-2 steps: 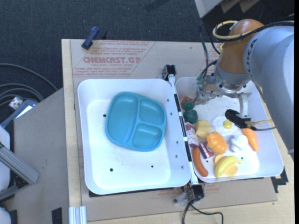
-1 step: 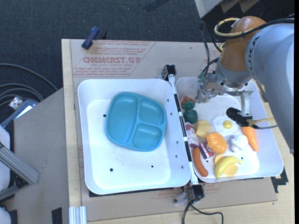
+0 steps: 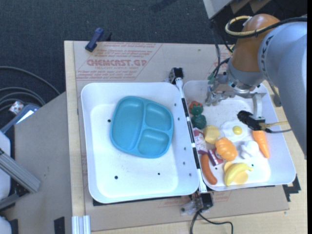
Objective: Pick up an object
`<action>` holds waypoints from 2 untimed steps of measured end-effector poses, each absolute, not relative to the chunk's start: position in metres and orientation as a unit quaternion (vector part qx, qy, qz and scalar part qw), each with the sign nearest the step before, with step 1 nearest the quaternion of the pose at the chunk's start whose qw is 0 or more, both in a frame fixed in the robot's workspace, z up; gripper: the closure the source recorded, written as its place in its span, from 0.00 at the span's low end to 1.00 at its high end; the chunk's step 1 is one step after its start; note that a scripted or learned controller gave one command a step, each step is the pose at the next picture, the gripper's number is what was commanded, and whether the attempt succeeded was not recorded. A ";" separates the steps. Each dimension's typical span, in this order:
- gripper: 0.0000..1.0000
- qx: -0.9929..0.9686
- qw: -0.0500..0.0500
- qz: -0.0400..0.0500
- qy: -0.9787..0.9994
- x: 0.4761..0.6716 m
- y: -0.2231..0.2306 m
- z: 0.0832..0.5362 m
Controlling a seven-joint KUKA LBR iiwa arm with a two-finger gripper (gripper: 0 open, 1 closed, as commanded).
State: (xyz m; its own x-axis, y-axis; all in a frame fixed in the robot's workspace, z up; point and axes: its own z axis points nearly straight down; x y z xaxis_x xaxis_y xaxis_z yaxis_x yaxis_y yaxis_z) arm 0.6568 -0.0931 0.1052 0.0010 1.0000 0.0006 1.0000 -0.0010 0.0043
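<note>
In left bin (image 3: 141, 175): blue compartmented tray (image 3: 141, 126) | right bin (image 3: 280, 165): tapered carrot (image 3: 262, 143)

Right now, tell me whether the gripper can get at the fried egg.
Probably yes. The gripper hangs over the far end of the right bin, and the fried egg lies just nearer the camera, uncovered. The carrot beside it could crowd a grasp.

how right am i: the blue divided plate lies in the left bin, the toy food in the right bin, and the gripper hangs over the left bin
One thing is wrong: the gripper hangs over the right bin, near its far end. The rest holds in the camera view: the blue divided plate lies in the left bin, and the toy food, such as the carrot, lies in the right bin.
</note>
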 end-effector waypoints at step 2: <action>0.00 0.708 0.002 0.002 0.707 0.657 -0.093 0.115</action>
